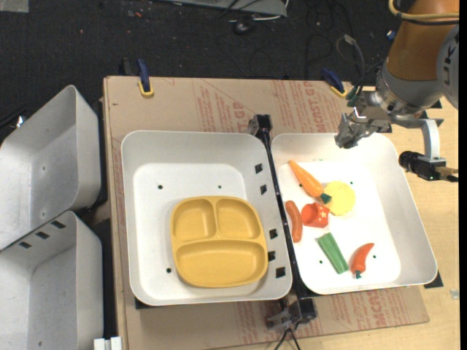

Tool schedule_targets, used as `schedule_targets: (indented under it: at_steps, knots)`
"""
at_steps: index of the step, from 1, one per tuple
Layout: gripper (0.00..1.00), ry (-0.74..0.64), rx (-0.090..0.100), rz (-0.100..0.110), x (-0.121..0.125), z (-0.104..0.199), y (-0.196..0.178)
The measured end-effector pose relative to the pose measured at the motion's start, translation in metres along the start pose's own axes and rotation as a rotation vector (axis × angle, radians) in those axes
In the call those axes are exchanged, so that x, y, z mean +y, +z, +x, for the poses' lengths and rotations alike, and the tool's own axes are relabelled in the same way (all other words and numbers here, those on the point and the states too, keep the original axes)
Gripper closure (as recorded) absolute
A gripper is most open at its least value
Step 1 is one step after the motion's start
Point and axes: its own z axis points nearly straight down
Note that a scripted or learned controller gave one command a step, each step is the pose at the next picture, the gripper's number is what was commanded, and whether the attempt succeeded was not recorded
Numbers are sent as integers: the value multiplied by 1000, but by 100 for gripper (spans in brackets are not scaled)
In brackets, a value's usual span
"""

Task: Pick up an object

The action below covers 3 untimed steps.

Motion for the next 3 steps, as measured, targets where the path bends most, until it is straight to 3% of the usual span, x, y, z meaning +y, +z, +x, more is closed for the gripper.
schedule_targets:
  at_steps: [3]
  knots:
    - [100,-1,0,1,-22,154,-9]
